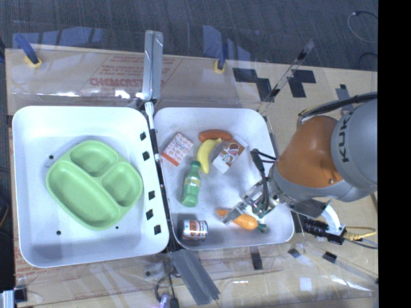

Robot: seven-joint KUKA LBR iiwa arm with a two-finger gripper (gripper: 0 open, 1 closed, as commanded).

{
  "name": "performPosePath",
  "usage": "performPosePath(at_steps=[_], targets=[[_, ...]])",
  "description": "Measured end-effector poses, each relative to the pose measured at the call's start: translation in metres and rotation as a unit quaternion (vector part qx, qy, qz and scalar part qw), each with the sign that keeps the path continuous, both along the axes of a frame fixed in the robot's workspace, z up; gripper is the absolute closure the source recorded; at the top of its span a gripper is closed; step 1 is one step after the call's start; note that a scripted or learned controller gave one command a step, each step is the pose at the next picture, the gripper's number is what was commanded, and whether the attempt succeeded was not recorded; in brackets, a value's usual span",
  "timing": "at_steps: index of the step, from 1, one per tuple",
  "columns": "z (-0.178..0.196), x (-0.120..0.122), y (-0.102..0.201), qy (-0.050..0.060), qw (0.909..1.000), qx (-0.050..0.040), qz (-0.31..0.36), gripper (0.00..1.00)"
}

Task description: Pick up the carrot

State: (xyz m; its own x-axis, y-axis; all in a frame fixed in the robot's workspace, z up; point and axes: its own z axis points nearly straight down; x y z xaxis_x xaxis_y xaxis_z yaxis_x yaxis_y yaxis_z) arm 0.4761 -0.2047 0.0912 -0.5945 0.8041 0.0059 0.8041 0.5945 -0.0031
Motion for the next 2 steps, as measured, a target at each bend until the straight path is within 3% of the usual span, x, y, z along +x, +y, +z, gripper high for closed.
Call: performPosePath(at_steps=[1, 2], targets=[[0.009, 0.0, 0.001, 0.002, 1.0, 0.001, 0.006, 1.0], [0.14, 0.001, 0.018, -0.001, 0.9995, -0.0014, -0.031, 1.0]])
